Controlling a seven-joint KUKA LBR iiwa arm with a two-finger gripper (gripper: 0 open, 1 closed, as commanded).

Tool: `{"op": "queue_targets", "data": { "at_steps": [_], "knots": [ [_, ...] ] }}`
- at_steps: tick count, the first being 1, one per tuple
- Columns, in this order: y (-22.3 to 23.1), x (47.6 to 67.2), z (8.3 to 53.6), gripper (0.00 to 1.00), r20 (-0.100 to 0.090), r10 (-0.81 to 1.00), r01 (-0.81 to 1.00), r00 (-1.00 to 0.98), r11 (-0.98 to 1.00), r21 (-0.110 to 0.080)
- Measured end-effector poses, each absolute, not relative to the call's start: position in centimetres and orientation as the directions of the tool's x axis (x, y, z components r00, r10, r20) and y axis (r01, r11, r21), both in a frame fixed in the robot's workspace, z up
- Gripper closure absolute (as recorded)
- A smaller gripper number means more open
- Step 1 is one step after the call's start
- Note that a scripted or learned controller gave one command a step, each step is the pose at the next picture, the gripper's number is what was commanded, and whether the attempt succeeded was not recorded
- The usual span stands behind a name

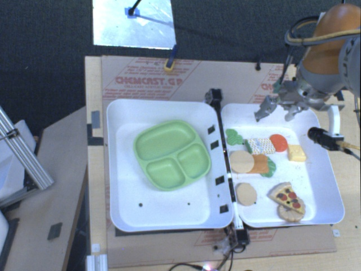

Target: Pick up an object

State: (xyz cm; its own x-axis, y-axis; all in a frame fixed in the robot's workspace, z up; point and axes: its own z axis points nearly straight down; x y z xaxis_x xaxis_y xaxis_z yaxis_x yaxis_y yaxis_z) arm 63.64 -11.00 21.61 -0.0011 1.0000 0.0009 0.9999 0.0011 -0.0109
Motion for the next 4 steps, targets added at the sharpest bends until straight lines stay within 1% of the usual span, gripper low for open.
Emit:
{"op": "queue_targets", "data": {
  "at_steps": [1,2,3,4],
  "knots": [
    [-11.0,63.9,22.4,0.00,0.000,1.000,1.000,-0.003,0.003,0.001],
    [-10.5,64.5,17.9,0.00,0.000,1.000,1.000,-0.007,0.007,-0.002],
    [-10.6,65.4,13.4,0.00,0.000,1.000,1.000,-0.007,0.007,0.000],
    [-10.5,65.4,8.3,0.00,-0.001,1.000,1.000,-0.007,0.007,0.001]
  ]
}}
